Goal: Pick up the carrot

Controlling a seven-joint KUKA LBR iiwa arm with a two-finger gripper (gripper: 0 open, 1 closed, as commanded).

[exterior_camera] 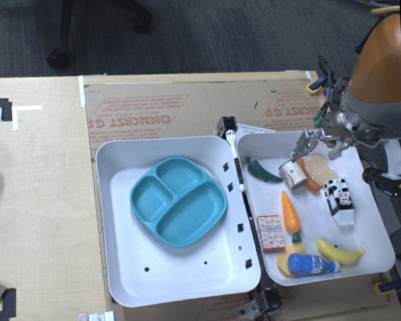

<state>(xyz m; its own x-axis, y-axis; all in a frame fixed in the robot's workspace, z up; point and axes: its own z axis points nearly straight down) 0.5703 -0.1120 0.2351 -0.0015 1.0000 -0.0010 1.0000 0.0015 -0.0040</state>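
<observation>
The carrot (290,213) lies in the right bin (369,201), near its middle. It is orange, with its tip pointing to the bin's far side and its green stem (296,236) toward the near side. The gripper (309,143) hangs over the far part of the same bin, just above a small can (294,175) and a slice of bread (318,168). It is well beyond the carrot and apart from it. Nothing shows in its grasp.
Around the carrot lie a red box (270,232), a blue bottle (312,265), a banana (339,251), a black-and-white carton (339,197) and a green vegetable (263,171). The left bin (118,261) holds a blue divided plate (179,201).
</observation>
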